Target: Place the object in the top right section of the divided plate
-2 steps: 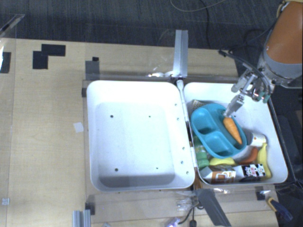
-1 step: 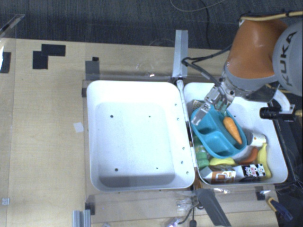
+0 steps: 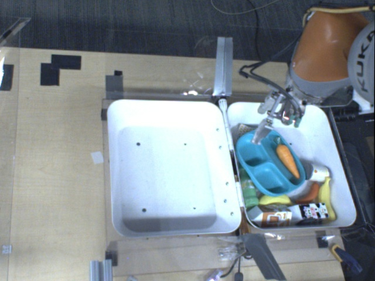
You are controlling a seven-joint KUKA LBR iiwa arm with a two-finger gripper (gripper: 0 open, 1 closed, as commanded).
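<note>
A blue divided plate (image 3: pixel 266 165) lies tilted in the right bin (image 3: pixel 331 127), resting on other items. An orange carrot (image 3: pixel 287 159) lies in the plate's right section. My gripper (image 3: pixel 263 131) hangs over the plate's upper left corner, with its pale fingers pointing down to the plate rim. The grey arm with the orange band (image 3: pixel 322 45) reaches in from the upper right.
The left bin (image 3: pixel 170 168) is beside the right one, split by a metal divider (image 3: pixel 224 69). Under and around the plate lie a banana (image 3: pixel 324 199), a green item (image 3: pixel 249 193), a dark packet (image 3: pixel 310 211) and an orange can (image 3: pixel 274 217).
</note>
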